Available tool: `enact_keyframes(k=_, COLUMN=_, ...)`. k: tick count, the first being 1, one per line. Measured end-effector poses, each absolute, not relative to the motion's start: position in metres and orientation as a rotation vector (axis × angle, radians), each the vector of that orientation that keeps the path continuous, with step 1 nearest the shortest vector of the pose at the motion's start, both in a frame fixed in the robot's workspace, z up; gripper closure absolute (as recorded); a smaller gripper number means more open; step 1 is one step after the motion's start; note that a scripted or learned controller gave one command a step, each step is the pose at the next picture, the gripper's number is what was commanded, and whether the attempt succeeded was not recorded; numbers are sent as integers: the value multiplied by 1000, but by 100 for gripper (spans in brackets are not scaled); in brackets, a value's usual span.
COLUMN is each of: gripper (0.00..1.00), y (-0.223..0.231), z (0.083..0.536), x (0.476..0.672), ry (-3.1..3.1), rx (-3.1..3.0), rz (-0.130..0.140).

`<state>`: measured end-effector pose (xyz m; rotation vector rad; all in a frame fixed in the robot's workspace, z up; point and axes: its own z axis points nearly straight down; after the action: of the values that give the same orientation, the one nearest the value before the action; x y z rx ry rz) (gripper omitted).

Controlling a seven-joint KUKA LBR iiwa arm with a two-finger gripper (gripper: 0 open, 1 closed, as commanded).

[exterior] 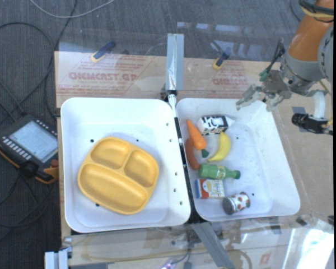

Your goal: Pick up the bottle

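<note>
From the overhead camera, the gripper [261, 96] hangs spread and empty over the right bin's [280, 150] far rim, bare floor beneath it, while the green bottle [219, 172] lies on its side mid-bin, hemmed by banana [222, 147], carrots [195, 135], carton [210, 189] and can [236, 203].

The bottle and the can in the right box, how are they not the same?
The bottle is green with a yellow label; the can is silvery grey with a red and white label. The bottle narrows to a neck that points right; the can is a stubby cylinder with its grey end facing left. The bottle lies nearer the banana; the can lies near the front wall. Both lie on their sides in the right bin.
</note>
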<state>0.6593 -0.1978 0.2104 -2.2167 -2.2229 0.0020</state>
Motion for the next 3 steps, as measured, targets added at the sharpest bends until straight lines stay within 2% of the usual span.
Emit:
enact_keyframes(k=1, gripper=0, y=-168, z=92, x=608, ry=-2378, rx=-2049, rz=-2)
enact_keyframes(k=2, gripper=0, y=-195, z=88, x=664, ry=-2398, rx=-1965, rz=18)
enact_keyframes(k=3, gripper=0, y=-121, z=89, x=594, ry=-2519, rx=-1887, rz=-6)
